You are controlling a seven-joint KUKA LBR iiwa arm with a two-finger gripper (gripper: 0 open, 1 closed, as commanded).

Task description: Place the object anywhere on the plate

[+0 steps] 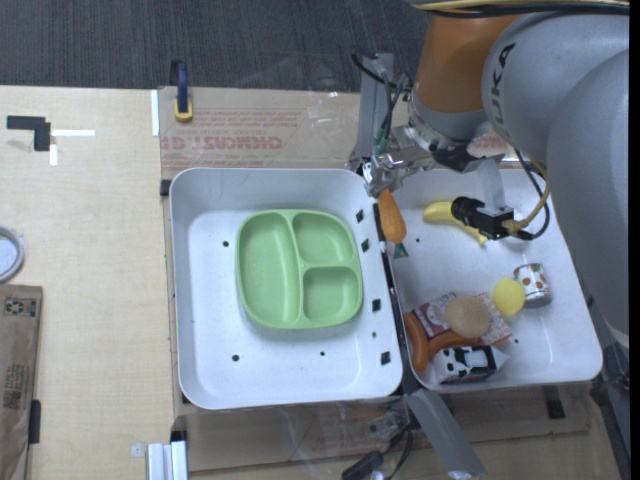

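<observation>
The gripper [383, 183] pinches a glossy orange carrot [391, 219] above the rim between two white bins [190, 298], near the smooth green three-compartment plate [298, 268].

The arm [560, 78] is bulky glossy grey with an orange band, black cables looping beside its metal claw [378, 175]

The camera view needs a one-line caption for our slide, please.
Gripper holding a carrot over the divider between bins, beside the green plate.

Even bright overhead light, soft shadows (none harsh), mild glare on white bins [190, 268]; slightly soft focus.
</observation>
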